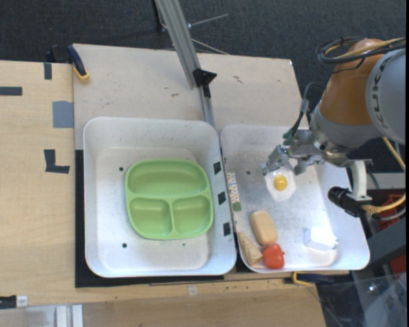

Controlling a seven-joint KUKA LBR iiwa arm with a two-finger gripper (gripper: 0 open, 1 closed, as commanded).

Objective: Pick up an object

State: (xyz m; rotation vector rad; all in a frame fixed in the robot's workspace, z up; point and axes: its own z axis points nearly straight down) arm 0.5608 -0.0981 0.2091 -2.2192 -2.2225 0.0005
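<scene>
Pale wood makes up the table (27,182), and two white bins sit side by side on it. Left bin (99,182) holds a green divided plate (169,197). Right bin (351,247) holds a fried egg toy (281,184), a bread roll (264,227), a red tomato (273,256) and a white scrap (320,238). Over the egg hangs the claw (291,161), fingers spread apart with nothing between them; the egg, white with a yellow yolk, lies just beneath its tips.

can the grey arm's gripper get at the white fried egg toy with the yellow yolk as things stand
Probably yes. The gripper hangs right above the white fried egg toy in the right bin, and nothing covers the egg; the tan bread roll lies apart.
</scene>
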